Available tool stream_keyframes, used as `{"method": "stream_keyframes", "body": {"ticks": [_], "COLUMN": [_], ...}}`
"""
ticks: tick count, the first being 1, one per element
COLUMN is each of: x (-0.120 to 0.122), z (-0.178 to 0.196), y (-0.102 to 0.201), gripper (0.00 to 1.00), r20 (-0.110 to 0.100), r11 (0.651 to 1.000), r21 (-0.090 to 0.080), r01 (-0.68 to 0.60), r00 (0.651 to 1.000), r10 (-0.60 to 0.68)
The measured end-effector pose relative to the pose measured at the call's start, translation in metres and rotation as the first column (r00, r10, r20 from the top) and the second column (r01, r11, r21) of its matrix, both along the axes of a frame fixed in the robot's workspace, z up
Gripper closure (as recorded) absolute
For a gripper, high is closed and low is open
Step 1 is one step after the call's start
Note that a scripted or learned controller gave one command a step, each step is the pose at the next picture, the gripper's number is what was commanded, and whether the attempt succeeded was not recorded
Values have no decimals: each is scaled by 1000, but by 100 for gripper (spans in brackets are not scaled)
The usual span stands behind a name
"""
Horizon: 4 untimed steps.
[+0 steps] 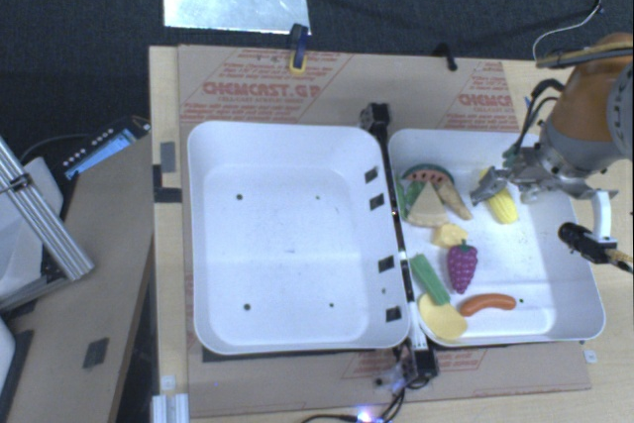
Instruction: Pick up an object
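Gripper (492, 183): over right bin (570, 258), beside corn (503, 206); fingers' state hard to tell.
Nearby: grapes (462, 264), sausage (486, 304).

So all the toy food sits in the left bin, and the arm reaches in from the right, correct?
Not quite. The camera view shows the toy food, such as the purple grapes and the sausage, in the right bin, not the left bin. The arm does reach in from the right.

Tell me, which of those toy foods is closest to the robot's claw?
The yellow corn cob, right below the gripper at the right bin's far end. The grapes, sausage and watermelon slice lie farther left or nearer the front.
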State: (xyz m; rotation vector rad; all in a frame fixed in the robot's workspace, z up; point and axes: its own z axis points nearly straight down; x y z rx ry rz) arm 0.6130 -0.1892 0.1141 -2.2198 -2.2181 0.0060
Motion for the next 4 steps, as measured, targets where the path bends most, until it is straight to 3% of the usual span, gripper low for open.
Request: {"method": "stream_keyframes", "body": {"ticks": [1,2,3,4], "x": [3,-36,-70,-45], "z": [20,-31,-30,-29], "y": [2,61,89,107], "gripper": [100,100,100,100], "r20": [10,4,3,8], "r11": [1000,1000,1000,1000], "r21": [-1,2,1,0], "r01": [-3,-7,-4,-7], "r00": [1000,1000,1000,1000], "r10": [3,7,4,7]}}
